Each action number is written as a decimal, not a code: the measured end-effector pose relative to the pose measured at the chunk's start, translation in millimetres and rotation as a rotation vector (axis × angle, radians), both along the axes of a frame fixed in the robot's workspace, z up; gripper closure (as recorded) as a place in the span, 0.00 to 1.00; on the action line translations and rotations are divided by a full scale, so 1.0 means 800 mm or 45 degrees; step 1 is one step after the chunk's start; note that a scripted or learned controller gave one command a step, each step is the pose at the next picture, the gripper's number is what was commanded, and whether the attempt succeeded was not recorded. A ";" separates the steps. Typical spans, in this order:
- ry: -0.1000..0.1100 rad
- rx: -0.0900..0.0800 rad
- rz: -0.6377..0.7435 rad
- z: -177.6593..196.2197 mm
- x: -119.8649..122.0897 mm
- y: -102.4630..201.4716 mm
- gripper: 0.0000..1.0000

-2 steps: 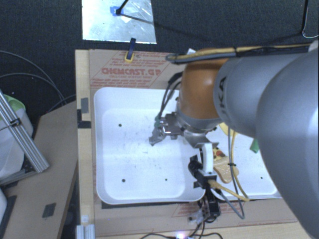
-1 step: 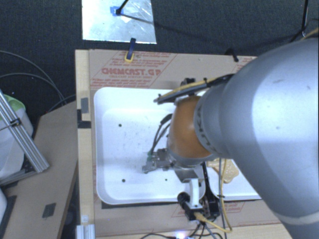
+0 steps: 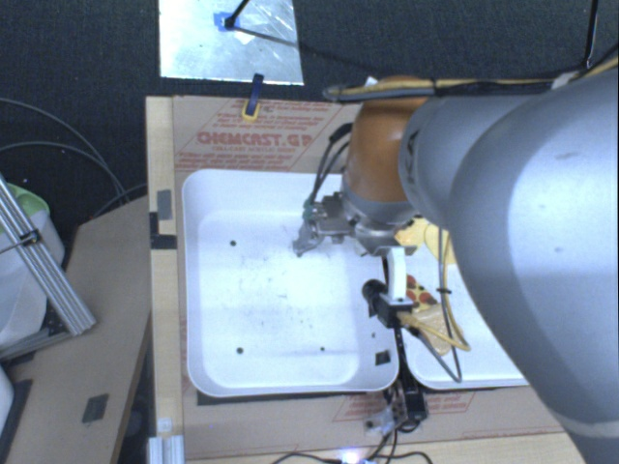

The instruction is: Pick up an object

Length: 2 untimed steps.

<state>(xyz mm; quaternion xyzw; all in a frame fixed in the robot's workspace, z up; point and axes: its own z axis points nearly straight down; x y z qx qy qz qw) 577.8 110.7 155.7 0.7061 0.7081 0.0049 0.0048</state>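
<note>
My gripper point(image 3: 304, 240) hangs over the upper right part of the left white bin point(image 3: 208, 288), close above its floor, under the orange band of the wrist point(image 3: 379, 153). Nothing shows between or under it on the bin floor. In the right bin point(image 3: 484, 373), mostly hidden by the grey arm, lie a yellow, tan-edged object point(image 3: 440, 329) and a small piece with red and orange patches point(image 3: 422, 294). Another bit of yellow point(image 3: 427, 232) peeks out beside the wrist. The gripper is to the left of these objects, across the wall between the bins.
Both bins rest on a cardboard sheet with red lettering point(image 3: 253, 138). A shiny metal plate point(image 3: 228, 25) lies behind it, with a small blue and yellow clip point(image 3: 253, 98) at the cardboard's far edge. An aluminium frame point(image 3: 41, 264) stands at the left.
</note>
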 end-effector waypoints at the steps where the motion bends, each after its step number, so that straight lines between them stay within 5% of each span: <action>1: 0.011 0.001 0.005 -0.075 0.070 0.029 0.00; 2: 0.012 0.006 0.010 -0.089 0.100 0.127 0.00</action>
